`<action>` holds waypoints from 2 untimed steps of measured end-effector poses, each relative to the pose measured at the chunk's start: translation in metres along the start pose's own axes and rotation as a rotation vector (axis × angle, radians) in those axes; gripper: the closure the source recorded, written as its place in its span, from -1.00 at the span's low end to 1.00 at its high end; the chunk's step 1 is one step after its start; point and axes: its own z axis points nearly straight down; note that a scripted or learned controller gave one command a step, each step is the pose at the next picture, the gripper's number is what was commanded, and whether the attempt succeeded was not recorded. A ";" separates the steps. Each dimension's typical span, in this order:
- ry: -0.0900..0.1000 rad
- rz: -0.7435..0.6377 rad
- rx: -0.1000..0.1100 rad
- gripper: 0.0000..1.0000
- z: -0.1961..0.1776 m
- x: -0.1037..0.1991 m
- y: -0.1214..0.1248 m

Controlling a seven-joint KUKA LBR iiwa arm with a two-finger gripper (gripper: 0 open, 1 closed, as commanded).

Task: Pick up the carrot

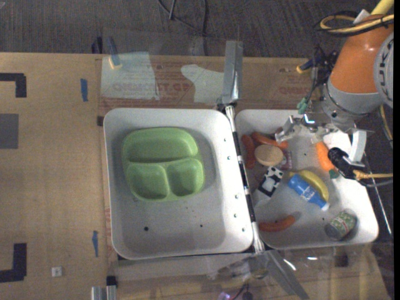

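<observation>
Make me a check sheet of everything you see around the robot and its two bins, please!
Surface: wooden bench, two white bins; left bin holds a green plate.
Job's things: carrot lies in the right bin, toward its right side.
Clutter: banana, can, sausage, black-and-white block in the right bin.
Hand: hand hangs over the right bin, beside the carrot.
Cables: black cable looped on the floor.
Surroundings: grey carpet; blue tape on the bench.

Carrot (pixel 322 157) in rt bin (pixel 362 195), near gripper (pixel 294 129).
</observation>
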 end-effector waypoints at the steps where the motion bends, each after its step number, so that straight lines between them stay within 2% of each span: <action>1: -0.003 -0.056 -0.005 -1.00 -0.036 -0.106 -0.020; 2: 0.005 -0.092 0.001 -1.00 0.071 -0.100 -0.025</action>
